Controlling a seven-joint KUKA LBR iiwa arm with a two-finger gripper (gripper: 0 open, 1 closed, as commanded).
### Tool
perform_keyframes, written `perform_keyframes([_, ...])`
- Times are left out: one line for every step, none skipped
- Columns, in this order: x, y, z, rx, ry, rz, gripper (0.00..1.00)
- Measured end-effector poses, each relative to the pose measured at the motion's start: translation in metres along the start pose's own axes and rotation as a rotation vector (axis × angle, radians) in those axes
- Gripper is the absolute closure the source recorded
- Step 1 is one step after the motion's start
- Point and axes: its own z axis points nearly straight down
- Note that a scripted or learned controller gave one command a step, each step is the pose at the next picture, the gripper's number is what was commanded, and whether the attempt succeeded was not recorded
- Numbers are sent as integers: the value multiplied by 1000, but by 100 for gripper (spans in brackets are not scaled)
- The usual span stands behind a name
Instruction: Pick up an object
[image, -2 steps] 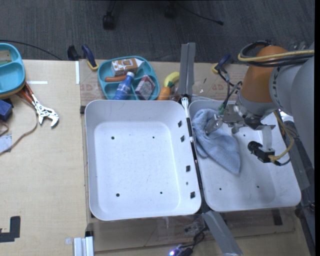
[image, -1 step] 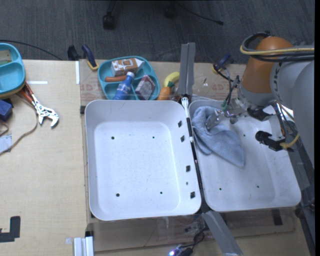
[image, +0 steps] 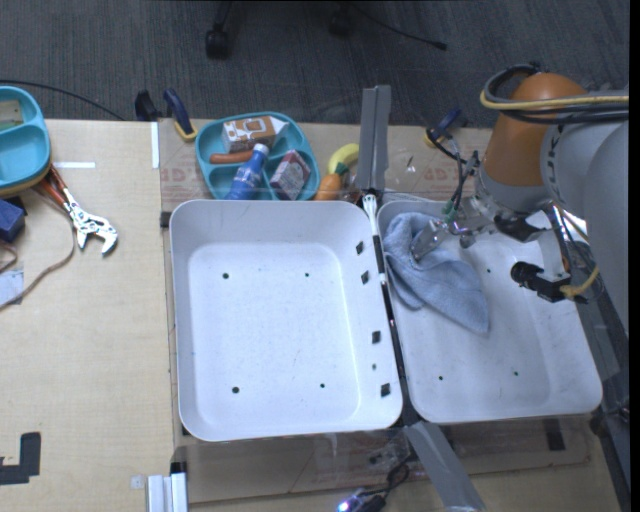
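Note:
A crumpled blue-grey cloth lies in the right white bin, against its left wall and stretching toward the middle. My gripper comes in from the right under the orange wrist band and sits low over the cloth's upper part, at or just above the fabric. The cloth looks bunched up under it. Whether any fabric is held cannot be made out from here.
The left white bin stands beside the right one, with a black-clipped divider between them. Behind the bins are a teal tray of small items and a banana. A wrench lies on the bench at left.

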Motion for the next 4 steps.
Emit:
perform_keyframes([0,0,0,0,0,0,0])
perform_keyframes([0,0,0,0,0,0,0])
perform_keyframes([0,0,0,0,0,0,0])
perform_keyframes([0,0,0,0,0,0,0])
